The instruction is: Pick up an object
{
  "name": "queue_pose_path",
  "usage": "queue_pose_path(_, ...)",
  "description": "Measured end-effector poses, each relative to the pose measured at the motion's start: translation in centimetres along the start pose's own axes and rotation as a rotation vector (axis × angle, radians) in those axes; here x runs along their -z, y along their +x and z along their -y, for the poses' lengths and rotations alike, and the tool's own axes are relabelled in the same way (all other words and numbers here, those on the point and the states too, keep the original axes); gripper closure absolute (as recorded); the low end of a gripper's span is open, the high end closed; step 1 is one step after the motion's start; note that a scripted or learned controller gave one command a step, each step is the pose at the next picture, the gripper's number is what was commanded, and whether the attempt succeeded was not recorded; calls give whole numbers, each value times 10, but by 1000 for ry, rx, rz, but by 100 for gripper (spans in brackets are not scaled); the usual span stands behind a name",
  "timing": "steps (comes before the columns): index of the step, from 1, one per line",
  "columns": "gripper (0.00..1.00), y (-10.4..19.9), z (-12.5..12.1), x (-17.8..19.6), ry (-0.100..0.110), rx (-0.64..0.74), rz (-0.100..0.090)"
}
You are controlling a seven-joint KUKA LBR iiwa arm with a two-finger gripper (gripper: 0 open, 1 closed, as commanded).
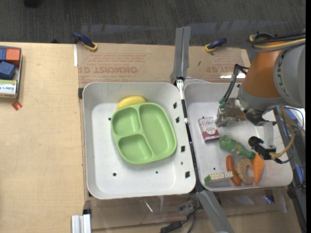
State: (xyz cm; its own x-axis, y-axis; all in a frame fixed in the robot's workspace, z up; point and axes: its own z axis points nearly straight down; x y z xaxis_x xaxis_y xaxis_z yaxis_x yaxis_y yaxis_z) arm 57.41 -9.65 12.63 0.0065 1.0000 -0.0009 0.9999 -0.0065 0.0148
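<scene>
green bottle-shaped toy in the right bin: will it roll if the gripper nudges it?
Probably. The green bottle-shaped toy looks rounded and lies on its side, so a sideways nudge may roll it. Its glossy surface may slip. The orange carrot-shaped toy nearby might stop it.

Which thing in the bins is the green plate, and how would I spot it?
Look in the left bin. The green plate lies in its middle, split into three sections. It is the biggest thing there, with something yellow peeking from behind it.

Gripper [222, 119] positioned over right bin [194, 144], just beside a small pink carton [208, 128]; contact not discernible. Green bottle [236, 147] and carrot [258, 166] lie nearby. Left bin [95, 144] holds a green divided plate [144, 132].
</scene>
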Motion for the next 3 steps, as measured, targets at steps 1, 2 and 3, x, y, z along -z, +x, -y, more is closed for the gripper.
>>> queue_pose_path(1, 0, 0, 0, 0, 0, 0, 0)
queue_pose_path(2, 0, 0, 22, -27, 1, 4, 0)
queue_pose_path(3, 100, 0, 21, -17, -2, 3, 0)
